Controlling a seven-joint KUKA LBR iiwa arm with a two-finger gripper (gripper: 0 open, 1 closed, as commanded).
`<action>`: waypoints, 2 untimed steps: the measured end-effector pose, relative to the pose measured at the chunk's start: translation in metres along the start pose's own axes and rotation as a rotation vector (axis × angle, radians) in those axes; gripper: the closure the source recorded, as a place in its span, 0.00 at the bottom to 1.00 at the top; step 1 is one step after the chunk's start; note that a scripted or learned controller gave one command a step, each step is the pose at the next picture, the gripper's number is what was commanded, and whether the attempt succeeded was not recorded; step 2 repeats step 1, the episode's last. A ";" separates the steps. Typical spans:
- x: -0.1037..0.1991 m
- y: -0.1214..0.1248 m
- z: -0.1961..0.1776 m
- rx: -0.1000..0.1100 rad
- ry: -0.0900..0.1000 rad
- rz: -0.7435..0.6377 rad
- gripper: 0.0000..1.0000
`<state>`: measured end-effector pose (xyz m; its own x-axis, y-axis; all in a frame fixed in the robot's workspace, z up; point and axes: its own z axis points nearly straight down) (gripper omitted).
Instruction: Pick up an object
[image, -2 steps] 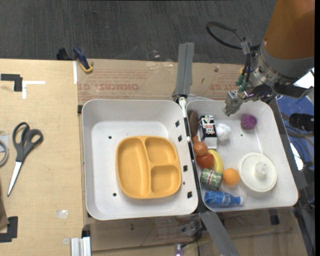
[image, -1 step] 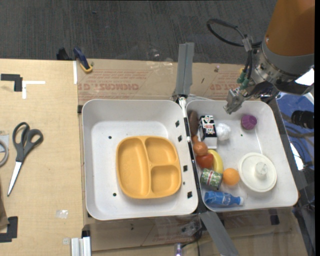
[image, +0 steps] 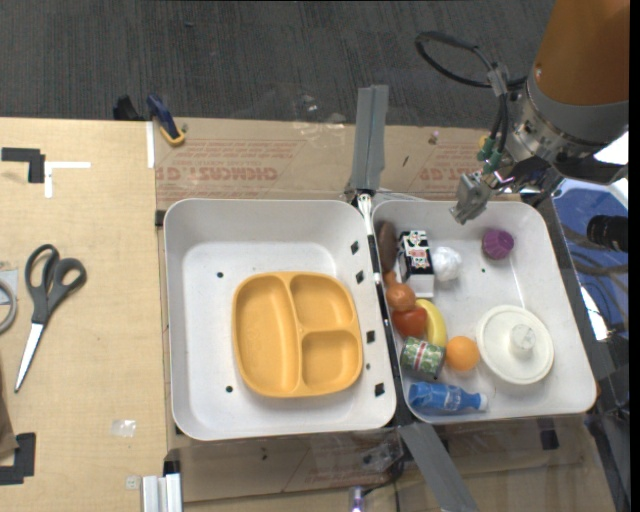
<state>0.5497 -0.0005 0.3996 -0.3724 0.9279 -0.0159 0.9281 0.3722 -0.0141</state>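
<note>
Two shallow white bins sit side by side on the surface (image: 90, 300), with a grey divider strip (image: 369, 140) running up from where they meet. The left bin (image: 190, 330) holds a yellow-orange divided plate (image: 297, 333) with three compartments, lying flat near its middle. The right bin (image: 560, 330) holds the loose objects: a purple ball (image: 497, 243) near the far right, apart from the rest; a small black-and-white carton (image: 414, 253) by the far left wall with a white round lump (image: 445, 263) touching its right side; below that a brownish onion-like piece (image: 400, 296), a red tomato-like piece (image: 410, 321) and a yellow banana (image: 435, 320) packed together; a green-labelled can (image: 422, 357) lying on its side just beside an orange fruit (image: 461, 354); a blue bottle (image: 445, 400) lying flat along the near wall; a white round lidded dish (image: 515, 344) at the near right. The arm (image: 580, 60) comes in from the upper right, orange band visible, cables looping off the wrist. The pincer (image: 468, 207) hangs over the far edge of the right bin, left of and above the purple ball, not touching it; it is nearest that ball and the white lump. Nothing is visible between its tips; whether they are spread or closed is too small to tell. Off the bins, scissors (image: 45, 290) with black handles lie on the left surface, and a blue-and-yellow clamp (image: 166, 120) sits at the far edge.
</note>
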 end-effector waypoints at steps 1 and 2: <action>0.000 0.001 -0.008 0.002 -0.002 -0.003 1.00; 0.000 0.001 -0.008 0.002 -0.002 -0.003 1.00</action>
